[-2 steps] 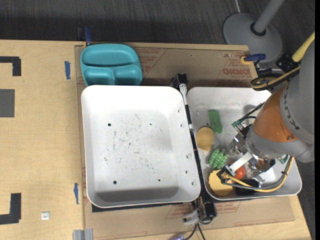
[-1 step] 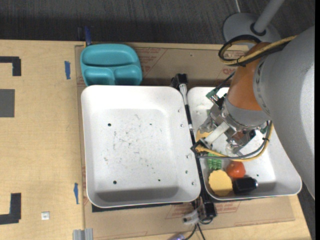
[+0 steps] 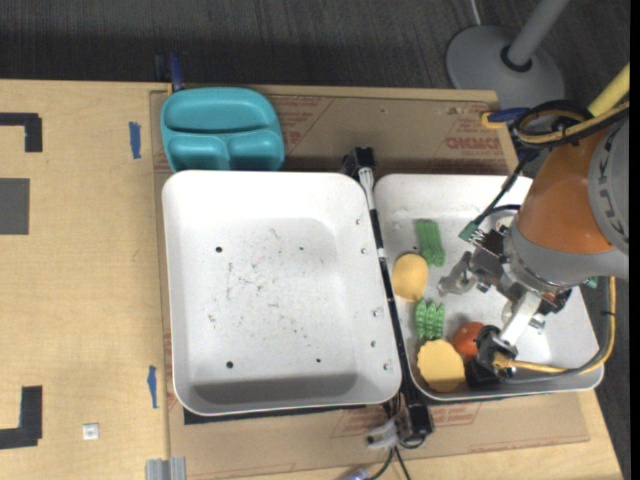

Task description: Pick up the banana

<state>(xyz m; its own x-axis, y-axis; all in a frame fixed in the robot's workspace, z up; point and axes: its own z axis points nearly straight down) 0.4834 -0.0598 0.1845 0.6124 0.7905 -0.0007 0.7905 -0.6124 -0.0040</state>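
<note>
Arm (image 3: 565,218) is reaching in from the view's right over the right bin (image 3: 450,190). The tool (image 3: 465,276) is hanging low near the middle of that bin. Tool state: cannot tell from this angle whether it is spread or pressed together.

Two yellow pieces are lying in the right bin, and I cannot tell which of them is the banana.
- The egg-shaped yellow piece (image 3: 409,276) is sitting just beside the tool, toward the view's left. It is close to the wall shared with the left bin (image 3: 270,298).
- The chunkier yellow piece (image 3: 440,366) is resting against the bin's near edge, nearer the camera than the tool and apart from it.

A red-orange piece (image 3: 467,336) is lying just beside the chunkier one. An upper green ridged piece (image 3: 430,240) and a lower green ridged piece (image 3: 429,318) are lying either side of the egg-shaped one. A teal tray (image 3: 222,128) is sitting on the desk (image 3: 80,268) behind the left bin.
</note>
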